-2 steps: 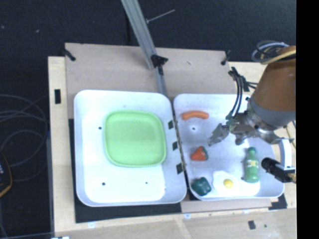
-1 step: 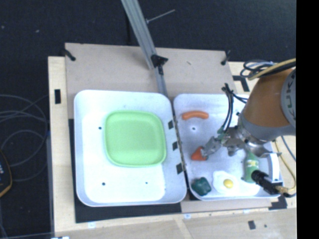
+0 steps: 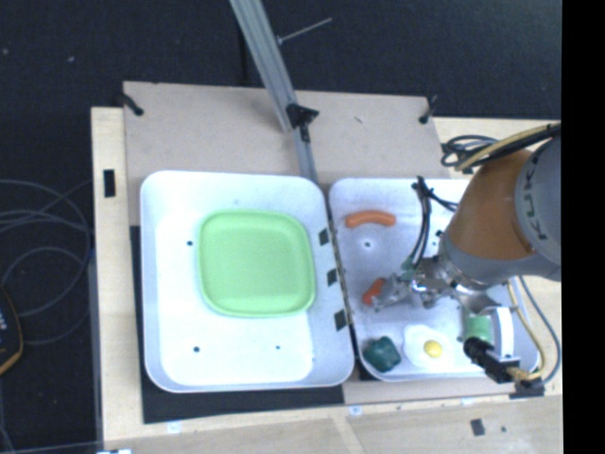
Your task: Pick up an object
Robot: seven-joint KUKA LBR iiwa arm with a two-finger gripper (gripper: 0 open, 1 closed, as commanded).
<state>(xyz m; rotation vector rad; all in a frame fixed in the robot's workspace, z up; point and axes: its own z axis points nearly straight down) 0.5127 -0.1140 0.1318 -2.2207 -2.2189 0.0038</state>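
Gripper [image 3: 386, 291] low in the right bin [image 3: 397, 197], at a small orange-red piece [image 3: 373, 291]

Whether its tips were parted or closed could not be told; the piece lay right at them, near the bin's left wall, so this looked like the reach-and-grasp step, with a firm close and a straight lift due next. Further out lay an orange sausage [image 3: 370, 219] near the top, a dark green lump [image 3: 382, 352] and a fried egg [image 3: 426, 345] below; the left bin [image 3: 161, 282] held a green plate [image 3: 255, 263]
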